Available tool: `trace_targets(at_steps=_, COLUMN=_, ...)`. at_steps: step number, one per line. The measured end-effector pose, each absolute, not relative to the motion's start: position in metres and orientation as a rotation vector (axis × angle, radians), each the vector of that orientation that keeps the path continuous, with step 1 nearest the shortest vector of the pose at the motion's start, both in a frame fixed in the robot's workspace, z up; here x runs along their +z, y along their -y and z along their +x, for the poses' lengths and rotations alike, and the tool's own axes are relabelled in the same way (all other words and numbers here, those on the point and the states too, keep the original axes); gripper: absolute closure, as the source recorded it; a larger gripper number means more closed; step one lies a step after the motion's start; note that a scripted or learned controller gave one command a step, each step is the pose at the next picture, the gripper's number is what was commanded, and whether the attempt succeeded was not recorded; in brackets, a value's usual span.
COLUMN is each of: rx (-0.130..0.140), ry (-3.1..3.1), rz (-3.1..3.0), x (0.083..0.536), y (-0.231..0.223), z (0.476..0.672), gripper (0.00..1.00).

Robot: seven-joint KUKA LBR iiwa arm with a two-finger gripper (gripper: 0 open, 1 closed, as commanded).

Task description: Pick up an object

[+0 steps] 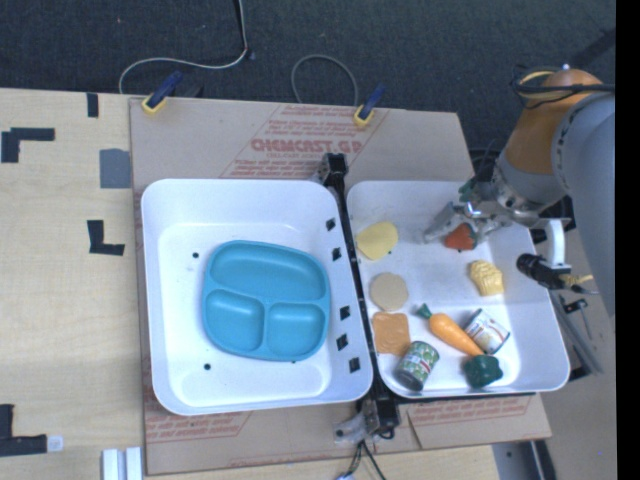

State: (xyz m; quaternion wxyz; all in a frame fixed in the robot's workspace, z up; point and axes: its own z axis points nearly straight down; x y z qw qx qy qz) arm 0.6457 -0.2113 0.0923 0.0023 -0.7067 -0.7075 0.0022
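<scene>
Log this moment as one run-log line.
arm: over right bin | hand: at small red object | grasp: unconfirmed | left bin: blue tray

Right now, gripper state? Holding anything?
Gripper: down in the right bin, right at a red item; open or shut cannot be told, and no hold is confirmed.

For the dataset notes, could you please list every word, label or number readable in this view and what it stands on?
"CHEMCAST GP": red print on the brown board under the bins, repeated in rows, partly covered.
Label on the green can: too small to read.
Label on the small red and white can: too blurred to read.
</scene>
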Motion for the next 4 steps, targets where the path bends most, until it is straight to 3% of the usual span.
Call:
trace_targets(at_steps=1, rx=0.004, ry=2.220, rz=-2.214, x=0.085, y=0.222, z=0.669, gripper=0.00)
trace_targets(at_steps=2, rx=0.001, ry=2.232, rz=-2.222, x=0.098, y=0.223, z=0.670, gripper=1.00)
trace_targets(at_steps=3, rx=-0.003, ry=2.227, rz=-2.213, x=0.089, y=0.130, z=0.614, gripper=1.00)
trace_targets(at_steps=4, rx=-0.007, ry=2.230, rz=-2.215, x=0.216, y=0.069, z=0.577, gripper=1.00)
